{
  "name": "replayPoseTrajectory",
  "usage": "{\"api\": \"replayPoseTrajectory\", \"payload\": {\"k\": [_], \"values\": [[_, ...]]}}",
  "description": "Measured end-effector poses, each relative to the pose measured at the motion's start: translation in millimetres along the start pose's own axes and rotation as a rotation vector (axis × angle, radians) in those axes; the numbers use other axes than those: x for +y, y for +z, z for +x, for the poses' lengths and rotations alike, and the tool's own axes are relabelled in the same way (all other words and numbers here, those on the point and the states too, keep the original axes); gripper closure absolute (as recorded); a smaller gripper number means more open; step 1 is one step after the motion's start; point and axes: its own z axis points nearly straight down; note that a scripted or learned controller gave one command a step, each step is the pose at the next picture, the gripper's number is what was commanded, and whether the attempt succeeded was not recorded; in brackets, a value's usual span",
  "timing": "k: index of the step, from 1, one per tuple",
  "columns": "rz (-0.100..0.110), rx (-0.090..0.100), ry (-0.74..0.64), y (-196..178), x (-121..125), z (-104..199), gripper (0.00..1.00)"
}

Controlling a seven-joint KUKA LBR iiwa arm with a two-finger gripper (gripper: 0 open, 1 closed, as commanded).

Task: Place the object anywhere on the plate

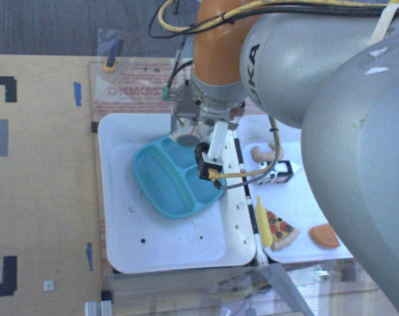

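White left bin [117,203] is occupied at mid-frame by a turquoise plate [163,183]. Over its upper right rim the gripper [188,134] is poised; its grip cannot be told. A pizza slice [280,229] is left in the right bin [295,199].

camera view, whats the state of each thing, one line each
plate, lying flat in the left bin, right way up
gripper, low over the plate's far edge
pizza slice, flat in the right bin, topping up
orange piece, lying in the right bin
beige toy, lying in the right bin
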Motion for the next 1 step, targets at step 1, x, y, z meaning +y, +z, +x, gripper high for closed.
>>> {"api": "replayPoseTrajectory", "payload": {"k": [1], "values": [[0.000,0.000,0.000,0.1,-0.1,0.2,0.00]]}}
